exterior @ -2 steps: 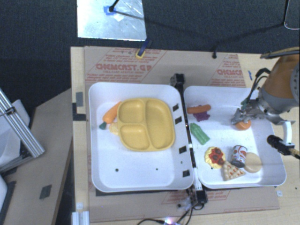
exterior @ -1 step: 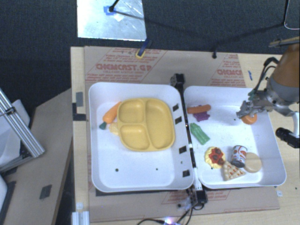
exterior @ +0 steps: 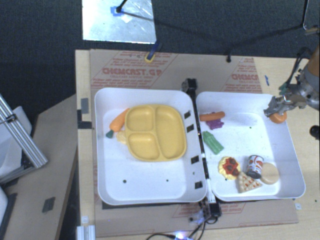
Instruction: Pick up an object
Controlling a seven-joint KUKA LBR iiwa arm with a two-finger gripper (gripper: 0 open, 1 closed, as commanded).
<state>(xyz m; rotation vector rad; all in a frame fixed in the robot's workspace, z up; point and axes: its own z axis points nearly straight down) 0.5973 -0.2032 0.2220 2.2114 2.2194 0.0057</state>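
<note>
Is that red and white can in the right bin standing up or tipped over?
Tipped. The can lies on its side on the bin floor, its round end facing the camera.

arm (exterior: 311,81): cut by right edge | claw (exterior: 276,109): grip unclear

This is a robotics lab, not a kitchen: two white bins (exterior: 150,196) sit on a bench (exterior: 125,69) covered with sheeting printed CHEMCAST, and the food in them is plastic toys (exterior: 231,167). A metal plate (exterior: 100,14) with blue tape lies at the upper left, aluminium framing (exterior: 20,139) stands at the left edge, and cables (exterior: 200,221) trail at the bottom.
</note>
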